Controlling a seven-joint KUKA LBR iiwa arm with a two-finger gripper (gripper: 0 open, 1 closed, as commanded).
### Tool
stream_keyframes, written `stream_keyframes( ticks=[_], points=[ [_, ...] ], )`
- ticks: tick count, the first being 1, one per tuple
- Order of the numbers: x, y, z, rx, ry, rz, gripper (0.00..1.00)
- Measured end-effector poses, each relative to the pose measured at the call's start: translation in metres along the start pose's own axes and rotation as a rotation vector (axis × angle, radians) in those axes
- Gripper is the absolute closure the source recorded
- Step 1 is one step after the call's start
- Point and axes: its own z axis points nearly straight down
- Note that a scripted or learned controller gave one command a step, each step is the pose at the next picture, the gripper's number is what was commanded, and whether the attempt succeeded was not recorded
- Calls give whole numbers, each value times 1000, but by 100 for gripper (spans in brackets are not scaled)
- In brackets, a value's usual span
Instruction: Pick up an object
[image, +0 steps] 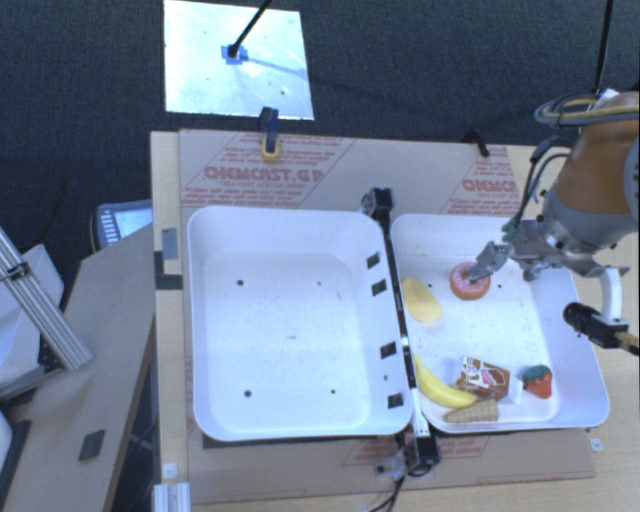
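Note:
The right bin (575, 340) holds several toy foods: a pink-orange round piece (468, 283), a pale yellow oval (421, 301), a banana (441, 387), a brown and white packet (484, 377), a waffle cone (471, 411) and a strawberry (539, 380). My gripper (490, 262) hangs low over the upper part of that bin, its tip just right of and touching or nearly touching the round piece. The grey and orange arm (595, 185) comes in from the right. Nothing shows between the fingers.
The left bin (215, 330) sits beside the right one, with black clips (380, 288) along the shared rim. Both rest on a cardboard sheet (300, 175). A yellow clamp (270, 148) stands at the back. A metal plate (238, 60) lies beyond.

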Motion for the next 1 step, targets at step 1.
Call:
stream_keyframes(
  ticks=[1],
  points=[
    [0, 1, -11, -3, -1, -2, 100]
  ],
)
